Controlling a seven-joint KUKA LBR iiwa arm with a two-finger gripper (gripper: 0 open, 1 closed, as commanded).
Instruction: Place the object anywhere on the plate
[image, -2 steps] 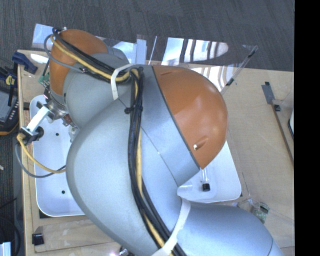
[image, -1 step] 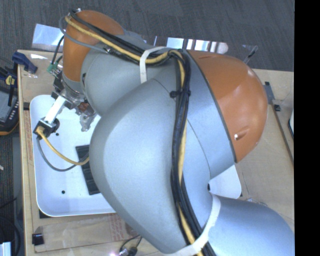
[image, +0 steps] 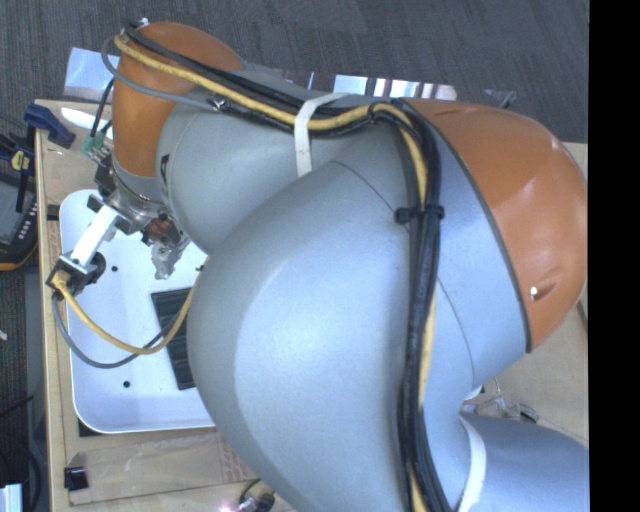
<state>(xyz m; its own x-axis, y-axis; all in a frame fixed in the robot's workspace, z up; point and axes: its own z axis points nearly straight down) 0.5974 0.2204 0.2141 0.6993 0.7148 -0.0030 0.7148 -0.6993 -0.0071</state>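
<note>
Arm (image: 330, 330), grey with orange caps: reaches in from the right, covers most of the scene, ends low over the white bin (image: 110, 395) on the left.

Table (image: 140, 455), pale wood: frames that bin along its near and left sides.

Bin itself: carries a dark ridged strip (image: 172, 310) on its floor, half hidden under the arm's bulk. Possibly the object to be moved, possibly only a fitting of the bin; cannot tell which.

Yellow cable (image: 100, 343): loops down from the wrist and sags across the bin floor, close to the dark strip.

Wrist end (image: 160, 245): hangs just above the bin's far part, with a white bracket (image: 88, 240) sticking out to its left. Jaws: cannot tell whether open or closed, and nothing visibly caught between them.

Step in hand, as a judgement: looks like the pick phase, with the wrist down over the bin and no carry to the plate under way. Where the plate lies: cannot tell.

Next move, likely: calls for a firm grasp low in the bin, then a lift clear of the bin wall before any sweep sideways.

In the way: the sagging cable, liable to drag over the bin floor; the bin's raised rim.

Round about: a blue clamp (image: 45, 118) at the table's far left corner, well apart from the work.
</note>
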